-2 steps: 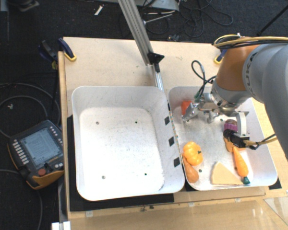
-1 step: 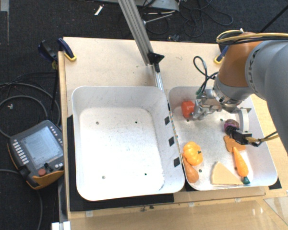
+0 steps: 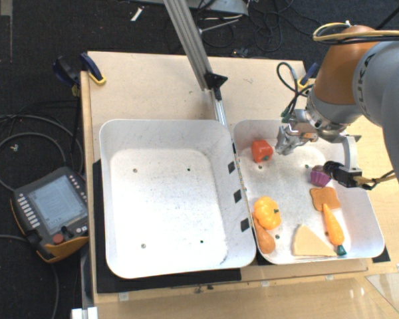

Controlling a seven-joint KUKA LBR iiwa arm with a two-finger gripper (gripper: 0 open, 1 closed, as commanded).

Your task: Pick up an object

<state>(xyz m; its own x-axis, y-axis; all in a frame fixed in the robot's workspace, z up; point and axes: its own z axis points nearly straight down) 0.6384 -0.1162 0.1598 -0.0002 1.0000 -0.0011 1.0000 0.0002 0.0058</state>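
You had the left bin [image 3: 163, 198] bare-floored at inspection, and every candidate lay in the right bin [image 3: 289, 178].

Nearest the divider sat a small red piece [image 3: 262, 151], possibly a toy pepper or tomato, in the upper part of that bin. It looked like moulded plastic: light, rigid, smooth-skinned and likely to slip if pinched off-centre. My judgement was that you should take it across its widest middle, with the fingers square to its sides.

Below it lay a yellow-orange pepper-like toy [image 3: 266, 212], touching a reddish-orange sausage-shaped piece [image 3: 265, 238] at the bin's near edge; that contact made either an awkward first pick.

The gripper [image 3: 285, 142] hung just beside the red piece, on its right, low over the bin floor. Nothing was seen between its fingers, and I could not tell whether they stood apart or together.

Further right were a pale yellow cheese-like wedge [image 3: 312, 242], flat and hard to get under; a tan slab [image 3: 324, 198] with a toy carrot [image 3: 332, 226] lying against it; and a small purple piece [image 3: 320, 176] near the arm's cabling.

The red piece stood clear of its neighbours and was the soundest target.
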